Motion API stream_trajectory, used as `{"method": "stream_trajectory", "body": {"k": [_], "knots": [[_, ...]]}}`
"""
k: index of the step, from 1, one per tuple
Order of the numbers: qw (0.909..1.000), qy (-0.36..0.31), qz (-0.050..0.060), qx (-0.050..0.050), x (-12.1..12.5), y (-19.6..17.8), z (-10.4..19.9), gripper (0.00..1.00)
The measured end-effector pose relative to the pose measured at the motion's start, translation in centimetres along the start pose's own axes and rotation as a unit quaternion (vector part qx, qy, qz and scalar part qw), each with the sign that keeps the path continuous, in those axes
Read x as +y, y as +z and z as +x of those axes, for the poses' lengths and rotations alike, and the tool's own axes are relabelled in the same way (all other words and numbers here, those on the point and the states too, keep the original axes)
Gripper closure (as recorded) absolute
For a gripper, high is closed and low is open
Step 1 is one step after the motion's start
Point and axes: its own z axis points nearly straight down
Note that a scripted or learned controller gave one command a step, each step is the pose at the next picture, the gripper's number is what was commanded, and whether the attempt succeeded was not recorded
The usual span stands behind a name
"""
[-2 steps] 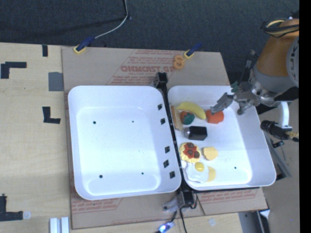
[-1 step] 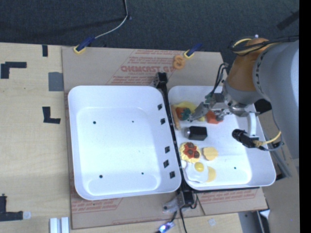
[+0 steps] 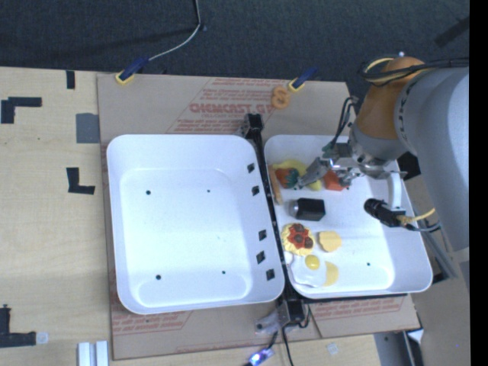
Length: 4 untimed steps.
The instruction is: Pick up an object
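Two shallow white plastic bins side by side on a brown cardboard sheet: left bin, right bin. In the right bin, toward its left wall, a small black block; nearer, a yellow-and-red toy beside a yellow lump.

The light wooden bench bears a brown cardboard sheet with faint red lettering; all positions below are given relative to this sheet. Two shallow white bins rest side by side on it: the left bin and the right bin (touching along a black central divider). Blue clips grip its far edge. Black tape marks lie on the bare bench left of it.
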Motion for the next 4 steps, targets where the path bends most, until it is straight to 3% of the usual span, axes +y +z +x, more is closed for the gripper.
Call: {"method": "stream_trajectory", "body": {"k": [1, 2, 3, 4], "knots": [[1.0000, 0.002, -0.004, -0.009, 2.5, -0.2, 1.7, 0.00], [0.9999, 0.004, -0.006, -0.009, 2.6, -0.3, 2.2, 0.00], [1.0000, 0.001, -0.002, -0.002, 3.4, 0.1, 5.3, 0.00], [1.0000, 0.000, 0.004, 0.000, 3.1, -0.4, 5.5, 1.00]]}}
